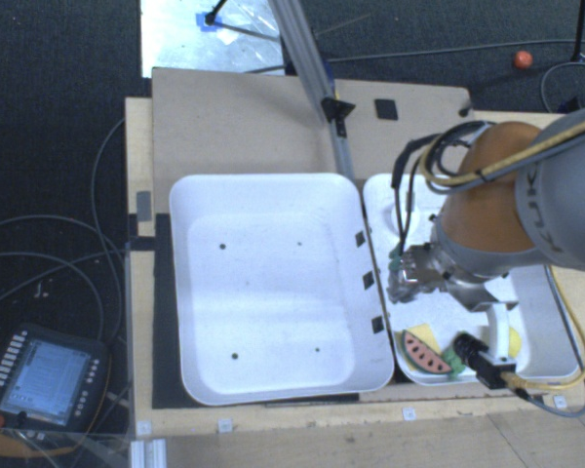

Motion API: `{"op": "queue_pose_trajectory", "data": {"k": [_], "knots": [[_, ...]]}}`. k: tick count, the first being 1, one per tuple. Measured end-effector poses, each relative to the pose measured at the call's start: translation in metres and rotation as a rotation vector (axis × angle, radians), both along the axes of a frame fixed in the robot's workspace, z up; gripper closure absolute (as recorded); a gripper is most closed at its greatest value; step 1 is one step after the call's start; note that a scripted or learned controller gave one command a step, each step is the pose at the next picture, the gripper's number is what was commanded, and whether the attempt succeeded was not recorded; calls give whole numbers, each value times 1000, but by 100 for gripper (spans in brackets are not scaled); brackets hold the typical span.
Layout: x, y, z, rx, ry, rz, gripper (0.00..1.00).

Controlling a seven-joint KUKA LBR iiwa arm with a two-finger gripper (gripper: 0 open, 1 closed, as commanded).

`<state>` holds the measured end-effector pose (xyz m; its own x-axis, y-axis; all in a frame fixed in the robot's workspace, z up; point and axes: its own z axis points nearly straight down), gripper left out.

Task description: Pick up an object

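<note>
Your tool (pixel 407 279) is hanging over the right bin (pixel 378 195), and you cannot tell whether it is open or closed. Just beneath it in view, a watermelon slice (pixel 422 349) is lying, touching a green piece (pixel 454 362).

A watermelon slice (pixel 421 350), red with dark seeds and a green rind, lies flat in the near left corner of the right bin (pixel 378 195). A small green piece (pixel 455 363) lies just beside its right end. A yellow piece (pixel 503 338), partly hidden, lies farther right.
</note>
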<state>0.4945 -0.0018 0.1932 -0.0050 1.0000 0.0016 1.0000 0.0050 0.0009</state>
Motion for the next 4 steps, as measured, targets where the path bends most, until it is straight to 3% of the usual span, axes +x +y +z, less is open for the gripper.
{"op": "queue_pose_trajectory", "data": {"k": [1,2,3,4], "knots": [[-2,49,-7,-1,1,-2,100],[-1,47,-7,-1,0,-5,0],[-1,-7,-7,-2,0,-8,0],[22,-110,-1,-4,0,-12,0]]}}
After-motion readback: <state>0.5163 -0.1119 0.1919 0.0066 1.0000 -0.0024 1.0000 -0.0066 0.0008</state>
